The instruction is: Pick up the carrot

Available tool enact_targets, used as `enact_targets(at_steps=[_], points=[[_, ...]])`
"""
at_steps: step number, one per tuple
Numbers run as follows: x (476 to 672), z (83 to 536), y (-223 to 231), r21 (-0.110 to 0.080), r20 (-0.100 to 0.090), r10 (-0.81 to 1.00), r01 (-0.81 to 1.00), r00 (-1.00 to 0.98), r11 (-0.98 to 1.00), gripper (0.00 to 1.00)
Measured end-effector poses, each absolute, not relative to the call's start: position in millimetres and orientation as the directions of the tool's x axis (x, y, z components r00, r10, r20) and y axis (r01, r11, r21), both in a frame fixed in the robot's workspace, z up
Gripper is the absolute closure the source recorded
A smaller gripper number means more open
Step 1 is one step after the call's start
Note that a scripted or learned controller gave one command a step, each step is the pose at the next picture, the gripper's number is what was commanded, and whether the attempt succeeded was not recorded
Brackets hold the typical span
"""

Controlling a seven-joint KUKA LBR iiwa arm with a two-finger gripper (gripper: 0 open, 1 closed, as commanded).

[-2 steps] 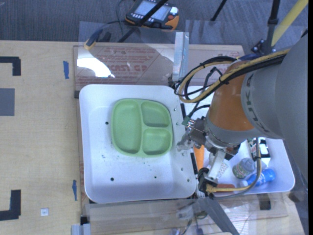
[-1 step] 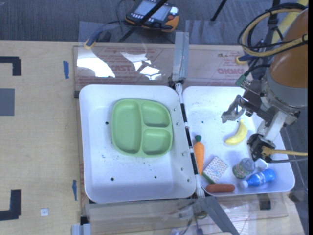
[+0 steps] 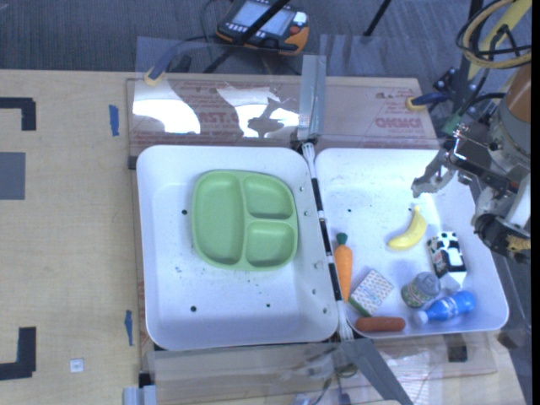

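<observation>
Camera view: carrot [image 3: 343,266] left of jaws [image 3: 432,178]

Red printed lettering runs along the clear plastic sheet [image 3: 253,112] behind the two white bins, and another red word sits at its right end (mirrored, too blurred to read). No other lettering, label or number is legible.

This is a robotics lab: a plywood worktop [image 3: 67,226] with blue tape marks [image 3: 114,119], two white bins [image 3: 160,184], a control pendant [image 3: 261,19], tripod legs [image 3: 392,2], and coiled yellow cables [image 3: 498,28].
</observation>
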State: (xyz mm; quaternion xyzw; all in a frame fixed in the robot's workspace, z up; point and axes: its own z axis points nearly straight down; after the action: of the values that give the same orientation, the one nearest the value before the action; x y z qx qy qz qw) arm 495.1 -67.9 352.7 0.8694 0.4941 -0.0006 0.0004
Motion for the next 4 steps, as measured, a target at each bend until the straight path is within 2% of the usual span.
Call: enact_targets(at_steps=[1, 2, 3, 4], points=[[485.6, 230, -36, -0.001, -0.001, 0.835, 0.835, 0.55, -0.55, 0.0], [478.6, 183, -74, -0.004, -0.001, 0.802, 0.802, 0.598, -0.598, 0.0], [481.3, 184, -74, -0.002, -0.001, 0.792, 0.792, 0.611, -0.611, 0.0], [478.8, 184, 50, -0.002, -0.001, 0.814, 0.814, 0.581, -0.581, 0.0]])
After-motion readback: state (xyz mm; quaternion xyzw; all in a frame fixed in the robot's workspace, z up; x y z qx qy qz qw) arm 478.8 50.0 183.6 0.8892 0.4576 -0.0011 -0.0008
